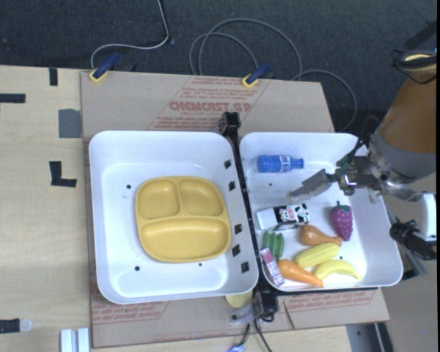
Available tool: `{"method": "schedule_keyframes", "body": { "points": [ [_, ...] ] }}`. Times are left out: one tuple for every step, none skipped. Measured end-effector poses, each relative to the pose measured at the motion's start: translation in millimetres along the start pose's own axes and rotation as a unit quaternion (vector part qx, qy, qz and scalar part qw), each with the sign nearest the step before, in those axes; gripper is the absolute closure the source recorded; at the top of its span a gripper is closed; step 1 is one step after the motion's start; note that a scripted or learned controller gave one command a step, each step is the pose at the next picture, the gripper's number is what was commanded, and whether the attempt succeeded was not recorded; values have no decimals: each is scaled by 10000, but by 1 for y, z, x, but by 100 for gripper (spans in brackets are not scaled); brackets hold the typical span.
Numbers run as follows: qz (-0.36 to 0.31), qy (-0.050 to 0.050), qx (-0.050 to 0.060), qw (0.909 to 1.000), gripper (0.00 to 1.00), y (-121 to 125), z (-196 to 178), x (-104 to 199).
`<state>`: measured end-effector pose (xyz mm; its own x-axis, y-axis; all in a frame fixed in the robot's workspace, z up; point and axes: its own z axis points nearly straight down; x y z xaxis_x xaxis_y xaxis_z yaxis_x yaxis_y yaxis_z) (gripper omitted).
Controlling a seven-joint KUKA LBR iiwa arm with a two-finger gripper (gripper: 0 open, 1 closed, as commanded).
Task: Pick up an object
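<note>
While the gripper [313,185] hung over the right bin [319,144] with its fingers spread narrowly and nothing between them, the blue bottle [280,163] lay just behind it near the bin's far wall. Toward the bin's near rim crowded a milk carton [284,215], purple grapes [342,221], corn [317,254], a banana [337,270] and a carrot [298,272]. Bare floor remained around the gripper.
</note>
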<state>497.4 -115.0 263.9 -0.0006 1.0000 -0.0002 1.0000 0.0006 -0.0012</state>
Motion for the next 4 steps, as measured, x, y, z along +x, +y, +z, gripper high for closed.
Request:
{"method": "schedule_keyframes", "body": {
  "points": [
    [-10,6,31,10000,0,40,91,6],
    [34,-58,-21,10000,0,57,183,-7],
    [16,-23,-3,10000,100,56,169,-4],
    [-38,10,-35,10000,100,56,74,66]
  ]
}}
